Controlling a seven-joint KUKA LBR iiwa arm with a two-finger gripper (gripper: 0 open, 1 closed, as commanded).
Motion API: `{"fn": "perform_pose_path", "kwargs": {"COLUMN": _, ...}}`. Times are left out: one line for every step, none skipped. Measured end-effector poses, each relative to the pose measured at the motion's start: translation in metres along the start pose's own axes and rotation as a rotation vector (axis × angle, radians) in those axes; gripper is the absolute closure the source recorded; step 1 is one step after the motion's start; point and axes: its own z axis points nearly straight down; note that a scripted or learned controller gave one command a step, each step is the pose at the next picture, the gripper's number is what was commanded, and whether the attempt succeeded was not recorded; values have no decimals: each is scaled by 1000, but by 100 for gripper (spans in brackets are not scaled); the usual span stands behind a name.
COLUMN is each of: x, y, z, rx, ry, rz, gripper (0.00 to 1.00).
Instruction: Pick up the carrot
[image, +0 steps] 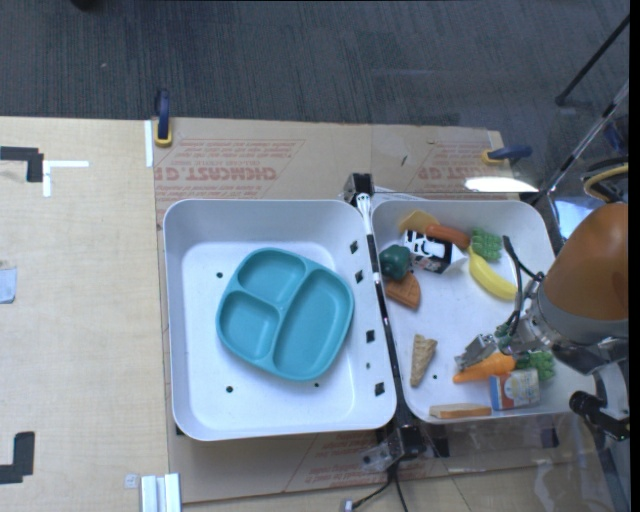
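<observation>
carrot (487, 367): 1, orange with a green leafy top toward the right; lies tilted low in the right bin (452, 322), near its front right corner.
gripper (480, 350): 1, metal fingers right at the carrot's left end, touching or just over it; fingers' state can't be read from this angle (arm body blocks most of it).
arm (592, 275): 1, orange band bulks over the right bin's right edge, hiding that wall.
right bin contents: 1 banana (492, 276) upper right; 1 small green leafy piece (486, 244) just above the banana; 1 orange sausage-like piece (445, 236) across a black-and-white item (428, 252); 1 yellow wedge (418, 220) at the back; 1 dark green round piece (395, 262) touching 1 brown wedge (404, 291) near the left wall; 1 tan cone-shaped piece (423, 358) mid-bin, left of the gripper; 1 flat tan stick (461, 411) along the front wall; 1 small printed carton (516, 390) just below the carrot (print too small to read).
in the way: carton and stick sit just beside the carrot; cone is near but apart.
left bin (190, 330): 1 teal divided plate (285, 313), 3 compartments.
writing: red mirrored print on the cardboard (230, 165) behind the bins, not legible enough to quote.
clamps: 2 blue, 1 at the back left (162, 117), 1 at the back right (506, 154).
</observation>
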Motion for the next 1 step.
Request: {"fn": "perform_pose_path", "kwargs": {"x": -1, "y": 2, "z": -9, "rx": -3, "ry": -2, "rz": 5, "gripper": 100}}
